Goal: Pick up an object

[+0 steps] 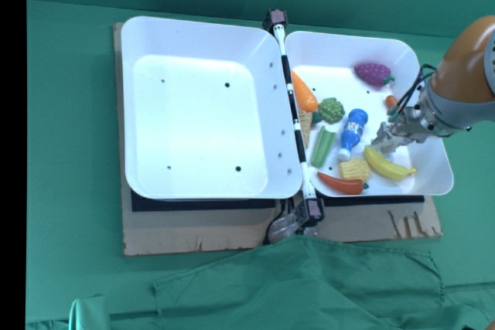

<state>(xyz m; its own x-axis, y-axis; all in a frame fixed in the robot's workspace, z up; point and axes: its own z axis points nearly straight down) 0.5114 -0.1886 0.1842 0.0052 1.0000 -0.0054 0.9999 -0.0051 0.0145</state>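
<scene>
A: Where was the gripper (384, 137) at that moment?

B: Low over the right bin (433, 182), near its right side, hanging just above the upper end of the banana (389, 165). The blue bottle (353, 127) lay just to its left.

A: Clenched or released?

B: I could not tell; the wrist hid that end of it. Nothing showed as lifted, so I judged no object was yet picked.

A: What else lay in that bin?

B: Purple grapes (373, 73) toward the far side, an orange carrot (304, 92) against the divider, a broccoli head (332, 110), a green stick (322, 147) and a red chili (340, 183) near the front wall, with a yellow waffled piece (354, 168) beside it. All rested on the bin floor.

A: And the left bin (139, 35)?

B: Just its white floor and wall on the desk.

A: So how far along?

B: Early, I'd say. The arm had reached the toys; the grasp and lift remained, the banana or bottle being the likeliest target.
</scene>
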